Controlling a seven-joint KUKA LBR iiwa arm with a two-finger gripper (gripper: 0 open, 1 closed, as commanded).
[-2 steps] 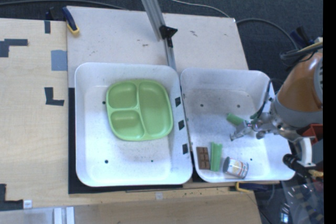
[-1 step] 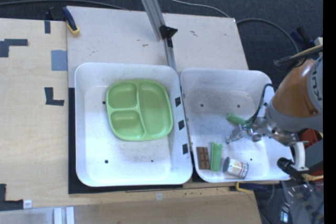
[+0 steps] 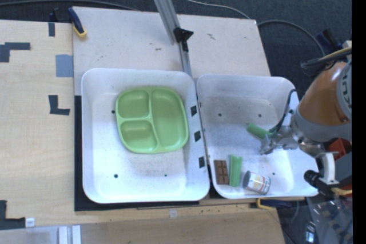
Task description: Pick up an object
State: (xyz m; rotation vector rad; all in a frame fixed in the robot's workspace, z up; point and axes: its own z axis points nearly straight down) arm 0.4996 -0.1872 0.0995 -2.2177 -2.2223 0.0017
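In the right bin [image 3: 240, 94], my gripper [image 3: 267, 146] hangs low over the floor at the right side, on the grey arm with its orange band [image 3: 323, 103]. A small green object [image 3: 255, 130] lies just up and left of the gripper, its right end touching or running under the gripper's body. Along the bin's front edge lie a brown chocolate bar [image 3: 221, 172], a green block [image 3: 235, 170] and a small jar [image 3: 256, 182] on its side.
The left bin [image 3: 97, 140] holds a light green divided plate [image 3: 152, 120]. A grey metal pole [image 3: 166, 3] slants over the bench behind the bins. Cables cross the dark floor at the back and right.
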